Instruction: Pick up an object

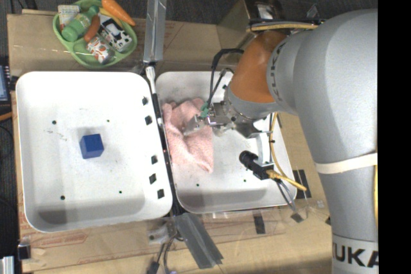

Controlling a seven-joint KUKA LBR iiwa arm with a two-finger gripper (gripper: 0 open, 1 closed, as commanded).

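Arm [321, 80]: reaching in from the right, its grey bulk and orange band covering the right bin's far right corner and running off the frame's bottom edge.
Hidden: the arm is hiding much of the right bin's right wall and whatever is lying under the wrist.
Hard to make out: the claw's fingers are blending into dark wrist parts and cables, so I cannot tell whether they are spread or closed.
Claw [204, 120]: sitting low in the right bin, its tip lying over the right edge of the cloth, seemingly touching it; no cloth is showing clearly between the fingers.
Cloth [187, 138]: pink, lying crumpled in the left half of the right bin, next to the divider between the bins.
Right bin [218, 199]: its near floor is lying bare and white.
Cube [92, 145]: blue, sitting alone in the left bin, well apart from the claw.
Left bin [38, 138]: white, sitting just beside the right one on the table.
Bowl [64, 43]: green, sitting on the table beyond the left bin, holding a carrot and other small toys too small to name.
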